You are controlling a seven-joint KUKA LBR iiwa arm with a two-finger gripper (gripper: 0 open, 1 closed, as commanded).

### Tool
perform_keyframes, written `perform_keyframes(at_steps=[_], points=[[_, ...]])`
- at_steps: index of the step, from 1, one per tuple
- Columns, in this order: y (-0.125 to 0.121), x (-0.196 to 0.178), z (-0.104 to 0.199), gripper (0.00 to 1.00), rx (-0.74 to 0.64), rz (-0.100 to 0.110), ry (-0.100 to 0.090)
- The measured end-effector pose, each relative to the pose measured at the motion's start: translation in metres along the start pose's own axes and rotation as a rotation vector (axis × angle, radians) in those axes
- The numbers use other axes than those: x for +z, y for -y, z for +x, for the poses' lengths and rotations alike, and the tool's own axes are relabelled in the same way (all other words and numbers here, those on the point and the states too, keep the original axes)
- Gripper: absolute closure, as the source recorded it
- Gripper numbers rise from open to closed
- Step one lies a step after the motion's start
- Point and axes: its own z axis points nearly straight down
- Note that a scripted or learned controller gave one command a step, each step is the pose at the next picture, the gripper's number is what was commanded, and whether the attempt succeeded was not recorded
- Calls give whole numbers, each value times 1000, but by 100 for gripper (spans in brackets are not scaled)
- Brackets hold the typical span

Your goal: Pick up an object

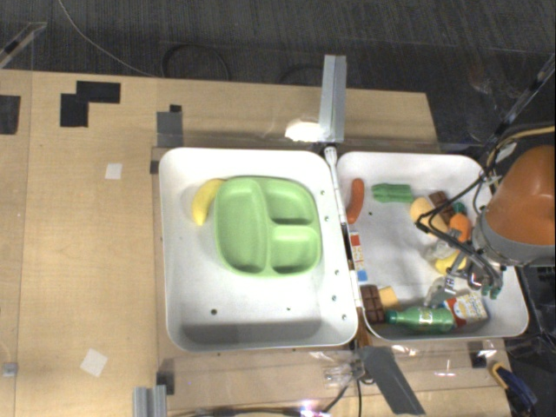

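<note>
Counter (78, 259) of pale wood is carrying two shallow white bins side by side. Left bin (187, 315) is holding a green divided plate (265, 224) with a yellow banana (204, 200) lying against its left edge. Right bin (391, 163) is holding a mixed lot: an orange-red sausage (355, 200) lying along the left wall, a green stick-shaped piece (393, 193) near the top, a green bottle (421, 320) lying on its side along the near wall, a brown block (372, 302) just left of it, and small orange and yellow items toward the right. Arm (526, 202) is reaching in from the right, its jaws (460, 285) hanging low over the clutter just above the bottle; whether they are wide, narrow or gripping anything cannot be told.
</note>
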Motion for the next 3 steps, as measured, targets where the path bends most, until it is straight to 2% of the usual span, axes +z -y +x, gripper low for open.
perform_keyframes(at_steps=[1, 2, 3], points=[[-17, 1, -40, 0, 24, 0, -1], [-35, 1, -23, 0, 183, 1, 2], [4, -40, -47, 0, 48, 1, -6]])
